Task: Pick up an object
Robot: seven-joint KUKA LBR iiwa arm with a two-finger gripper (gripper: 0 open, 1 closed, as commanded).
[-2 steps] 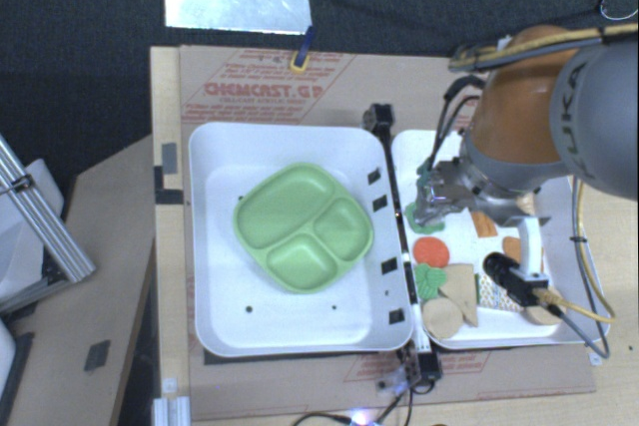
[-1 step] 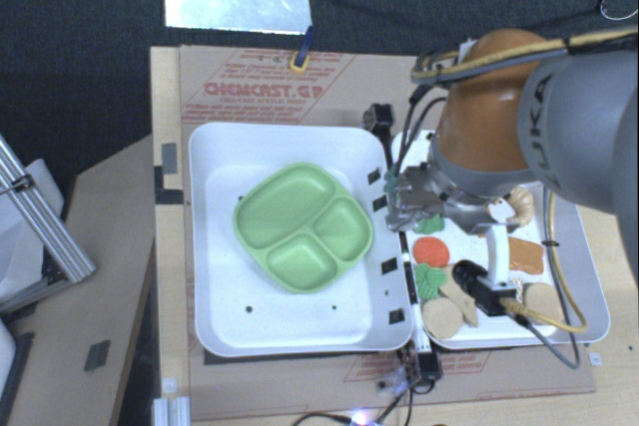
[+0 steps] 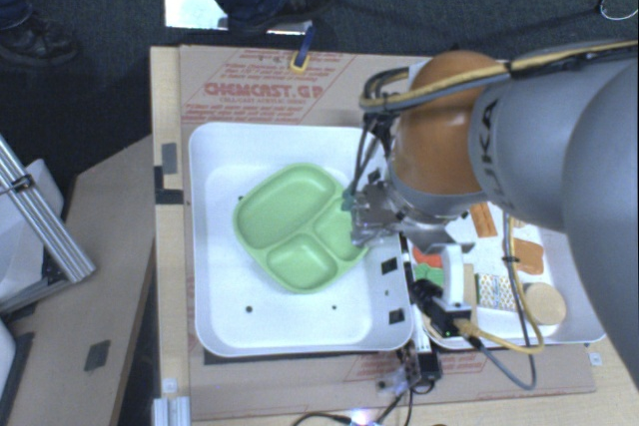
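Here we are looking down on the worktop (image 3: 170, 244), where the gripper (image 3: 361, 214) is hanging low over the right edge of the green divided tray (image 3: 292, 224), which is lying flat in the left white bin (image 3: 215, 244) and is the likeliest object to be picked. The wrist is blocking our sight of the tips, so we cannot tell whether the fingers are open, closed or clamped on the tray's rim. We are judging the pick as only at its grasp stage: the arm (image 3: 519, 145) is reaching down to the tray, yet the tray is sitting on the bin floor, not lifted. The right bin (image 3: 569, 339) is carrying several small items, near the arm's cables, and these are lying untouched. Securing the hold and raising the tray are what is left.
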